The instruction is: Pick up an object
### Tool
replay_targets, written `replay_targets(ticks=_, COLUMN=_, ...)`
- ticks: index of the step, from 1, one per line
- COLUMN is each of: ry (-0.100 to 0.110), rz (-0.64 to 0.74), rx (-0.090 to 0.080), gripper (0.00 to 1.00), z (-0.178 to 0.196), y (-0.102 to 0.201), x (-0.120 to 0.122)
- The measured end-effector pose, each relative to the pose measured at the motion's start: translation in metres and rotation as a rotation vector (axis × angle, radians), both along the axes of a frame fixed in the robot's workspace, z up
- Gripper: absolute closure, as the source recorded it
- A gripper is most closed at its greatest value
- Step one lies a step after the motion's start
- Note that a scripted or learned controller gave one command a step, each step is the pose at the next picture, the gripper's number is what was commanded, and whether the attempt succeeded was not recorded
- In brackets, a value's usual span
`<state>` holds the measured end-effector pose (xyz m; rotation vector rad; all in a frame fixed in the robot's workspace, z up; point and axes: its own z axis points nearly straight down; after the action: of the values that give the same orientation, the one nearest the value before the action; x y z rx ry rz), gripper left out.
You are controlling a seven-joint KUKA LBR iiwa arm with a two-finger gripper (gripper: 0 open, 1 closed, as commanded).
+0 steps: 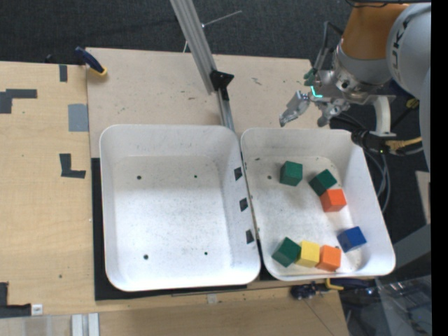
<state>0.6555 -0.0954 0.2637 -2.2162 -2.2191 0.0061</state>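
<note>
Several small cubes lie in the right bin [364, 170]. A green cube [291, 173], a dark green cube [323, 182] and an orange cube [333, 199] sit near its middle. A blue cube [351, 239] rests at the right wall. Along the front wall stand a green cube [286, 251], a yellow cube [309, 253] and another orange cube [329, 257] in a row. My gripper [308, 115] hangs above the bin's back rim, open, its fingers spread with nothing between them. It is well behind and above the nearest green cube.
The left bin [112, 152] adjoins the right one, divided by their rims. A slanted metal rail [199, 40] rises behind the bins. Cables hang off the bench at the right [392, 145]. A blue and yellow clamp [91, 60] lies at the far left.
</note>
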Motion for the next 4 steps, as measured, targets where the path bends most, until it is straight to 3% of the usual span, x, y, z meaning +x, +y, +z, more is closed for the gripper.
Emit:
replay_targets(ticks=1, ry=-0.005, rz=0.001, rx=-0.001, gripper=0.00, z=0.003, y=0.000, x=0.001)
replay_targets(ticks=4, ry=-0.001, rz=0.000, rx=-0.002, gripper=0.00, z=-0.152, y=-0.002, x=-0.018)
